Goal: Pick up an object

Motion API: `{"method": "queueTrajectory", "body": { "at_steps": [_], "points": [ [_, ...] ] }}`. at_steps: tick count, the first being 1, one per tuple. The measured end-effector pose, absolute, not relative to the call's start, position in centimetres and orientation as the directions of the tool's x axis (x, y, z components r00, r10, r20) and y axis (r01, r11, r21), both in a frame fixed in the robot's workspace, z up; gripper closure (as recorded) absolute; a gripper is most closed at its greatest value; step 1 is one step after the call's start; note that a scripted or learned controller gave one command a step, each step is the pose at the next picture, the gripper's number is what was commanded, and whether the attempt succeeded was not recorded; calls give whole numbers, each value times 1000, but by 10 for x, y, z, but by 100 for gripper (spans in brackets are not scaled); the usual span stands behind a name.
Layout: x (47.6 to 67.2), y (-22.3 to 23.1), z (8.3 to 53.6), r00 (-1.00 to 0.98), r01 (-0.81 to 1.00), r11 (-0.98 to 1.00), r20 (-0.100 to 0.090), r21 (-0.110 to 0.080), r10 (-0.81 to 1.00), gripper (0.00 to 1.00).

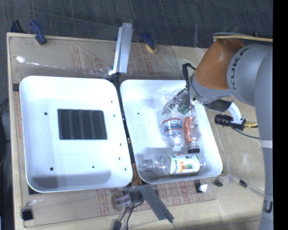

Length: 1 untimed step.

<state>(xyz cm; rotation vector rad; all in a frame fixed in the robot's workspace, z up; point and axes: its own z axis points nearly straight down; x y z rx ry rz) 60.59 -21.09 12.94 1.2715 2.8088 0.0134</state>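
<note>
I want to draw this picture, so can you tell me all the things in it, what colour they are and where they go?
Left bin: one, white, left side of the bench.
Dark panel: one, black ribbed rectangle, middle of the left bin's floor.
Right bin: one, white, next to the left bin.
Small bottle: one, clear with a blue and white label, middle of the right bin.
Big bottle: one, clear with a green and orange label, lying along the right bin's near edge.
Orange thing: one, orange-red, just right of the small bottle.
Clamps: two, blue, far edge of the bench.
Robot arm: one, grey with an orange band, from the right.
Gripper: one, above the small bottle.
</note>
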Motion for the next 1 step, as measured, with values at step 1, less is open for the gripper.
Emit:
{"method": "queueTrajectory", "body": {
  "at_steps": [1],
  "points": [
    [606, -211, 129, -659, 750, 660, -49, 31, 751, 0]
  ]
}}
